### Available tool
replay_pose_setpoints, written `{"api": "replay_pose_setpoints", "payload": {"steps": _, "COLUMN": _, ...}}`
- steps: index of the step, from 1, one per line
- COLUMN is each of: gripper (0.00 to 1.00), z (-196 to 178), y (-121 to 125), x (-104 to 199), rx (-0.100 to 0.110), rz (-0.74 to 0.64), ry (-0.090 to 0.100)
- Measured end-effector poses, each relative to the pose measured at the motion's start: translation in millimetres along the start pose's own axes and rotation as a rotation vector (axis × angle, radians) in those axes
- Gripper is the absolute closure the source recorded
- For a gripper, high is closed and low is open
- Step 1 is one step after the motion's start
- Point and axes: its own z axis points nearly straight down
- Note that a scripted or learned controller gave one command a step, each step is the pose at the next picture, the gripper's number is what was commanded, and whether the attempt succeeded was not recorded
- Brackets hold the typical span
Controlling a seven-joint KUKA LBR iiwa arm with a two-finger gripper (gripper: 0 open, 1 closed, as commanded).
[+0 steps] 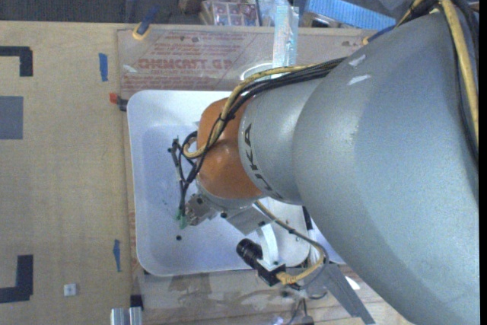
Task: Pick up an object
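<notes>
Over the white bin: the view is being taken up largely by the grey arm (365,148), which is reaching in from the right and down toward the bin floor.
Arm: an orange band (224,160) is being shown above the wrist, with black and yellow cables (228,106) being carried along the casing.
Bin: the white bin (152,186) is being seen at its left wall and floor; the rest is being covered by the arm.
Gripper: the gripper (185,215) is being held low near the bin floor; its state cannot be told.
Object: a small green item (182,219) is being glimpsed at the gripper's tip, too small to identify.
Bench: a wooden bench (61,164) is being shown with blue tape (103,67).
</notes>
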Motion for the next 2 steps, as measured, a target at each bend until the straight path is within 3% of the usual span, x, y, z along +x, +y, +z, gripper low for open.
{"api": "replay_pose_setpoints", "payload": {"steps": 1, "gripper": 1.00, "z": -0.1, "y": -13.4, "x": -17.6, "rx": -0.005, "rz": -0.114, "ry": 0.007}}
{"api": "replay_pose_setpoints", "payload": {"steps": 2, "gripper": 1.00, "z": 0.1, "y": -3.5, "x": -11.3, "rx": -0.003, "rz": -0.394, "ry": -0.002}}
